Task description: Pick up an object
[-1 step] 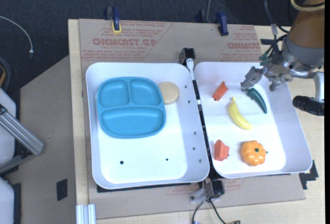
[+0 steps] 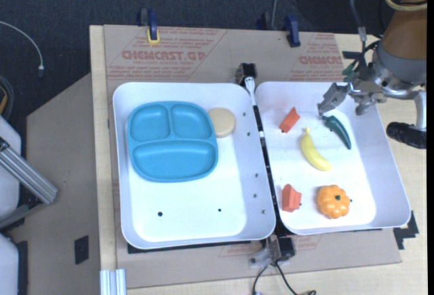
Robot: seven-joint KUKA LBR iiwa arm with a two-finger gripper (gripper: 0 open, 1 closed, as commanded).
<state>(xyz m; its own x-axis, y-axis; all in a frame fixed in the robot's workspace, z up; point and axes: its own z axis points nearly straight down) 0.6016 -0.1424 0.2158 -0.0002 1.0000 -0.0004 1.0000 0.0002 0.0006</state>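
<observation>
The right bin [image 2: 380,165] holds a dark green pepper [image 2: 338,131], a yellow banana [image 2: 314,152], an orange-red wedge [image 2: 289,119], a red block [image 2: 291,198] and an orange pumpkin-like fruit [image 2: 333,201]. My gripper [image 2: 346,102] hangs over the far right part of this bin, just above the green pepper's upper end. Its two grey fingers [image 2: 330,99] are spread apart with nothing between them. The pepper lies flat on the bin floor, apart from the banana to its left.
In the left bin [image 2: 190,219] a blue divided plate [image 2: 173,141] lies with a beige round disc [image 2: 222,122] at its right edge. A black divider [image 2: 258,131] runs between the bins. Blue clamps [image 2: 152,22] hold the board's far edge.
</observation>
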